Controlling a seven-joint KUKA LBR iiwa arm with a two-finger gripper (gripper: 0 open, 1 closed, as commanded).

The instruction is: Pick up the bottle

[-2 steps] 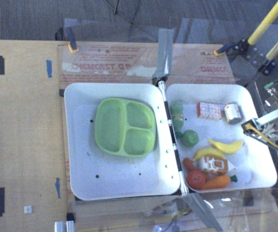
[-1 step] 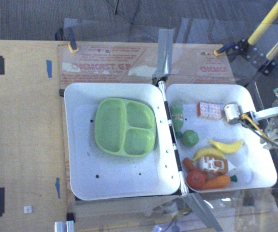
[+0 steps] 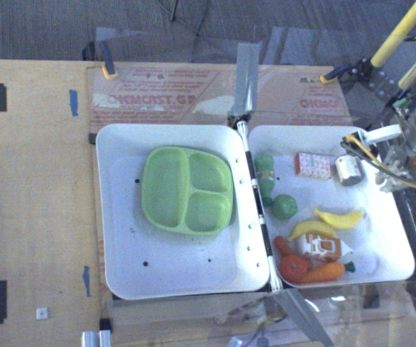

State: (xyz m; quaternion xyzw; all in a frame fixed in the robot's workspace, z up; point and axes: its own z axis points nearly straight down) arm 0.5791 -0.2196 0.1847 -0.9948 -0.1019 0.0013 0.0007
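You have two white bins on the desk (image 3: 34,194). The left bin (image 3: 121,266) holds one green divided plate (image 3: 187,189). The right bin (image 3: 396,251) holds one green bottle (image 3: 265,173) against its left wall, one lime (image 3: 285,206), one carton (image 3: 313,165), one silver can (image 3: 348,170), two bananas (image 3: 338,218), a carrot (image 3: 325,272) and a tomato (image 3: 293,267). The gripper (image 3: 403,166) sits at the bin's right edge, well apart from the bottle; you cannot tell its state. The arm enters from the right.
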